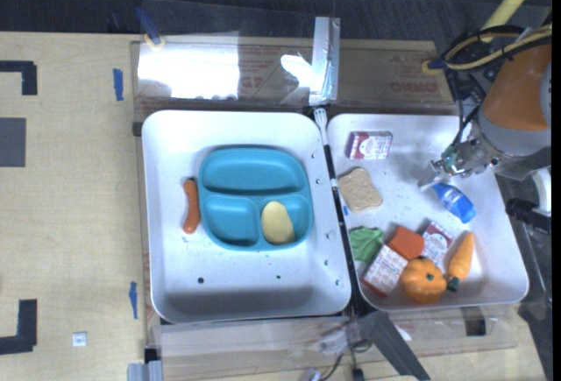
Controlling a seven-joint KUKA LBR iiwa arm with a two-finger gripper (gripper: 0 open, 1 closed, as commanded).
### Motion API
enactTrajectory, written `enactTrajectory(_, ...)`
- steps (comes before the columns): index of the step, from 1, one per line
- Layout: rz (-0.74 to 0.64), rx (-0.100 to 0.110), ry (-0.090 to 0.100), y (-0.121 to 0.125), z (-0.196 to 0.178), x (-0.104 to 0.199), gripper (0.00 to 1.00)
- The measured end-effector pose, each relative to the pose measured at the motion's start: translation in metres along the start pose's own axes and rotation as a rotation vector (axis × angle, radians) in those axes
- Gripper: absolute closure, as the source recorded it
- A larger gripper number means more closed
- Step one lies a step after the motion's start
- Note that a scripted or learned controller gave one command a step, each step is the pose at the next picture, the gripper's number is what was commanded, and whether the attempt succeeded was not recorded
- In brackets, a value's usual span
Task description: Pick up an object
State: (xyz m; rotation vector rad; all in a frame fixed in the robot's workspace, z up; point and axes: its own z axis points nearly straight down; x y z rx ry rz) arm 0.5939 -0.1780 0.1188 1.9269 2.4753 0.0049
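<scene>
Two white bins, pincer over the right one.
Left bin (166,283) holds a blue tray (254,195); in the right bin (513,278) a blue bottle (454,201) lies just below the pincer (451,162), whose grip I cannot tell.

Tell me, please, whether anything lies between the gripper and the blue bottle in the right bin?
Nothing visible does. The gripper hangs just above and left of the blue bottle, with bare bin floor between them; the other items lie lower in the bin.
</scene>
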Motion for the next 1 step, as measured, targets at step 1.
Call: enactTrajectory(1,0.287,0.001,0.000,0.0505,-0.0659,0.0650,1.00)
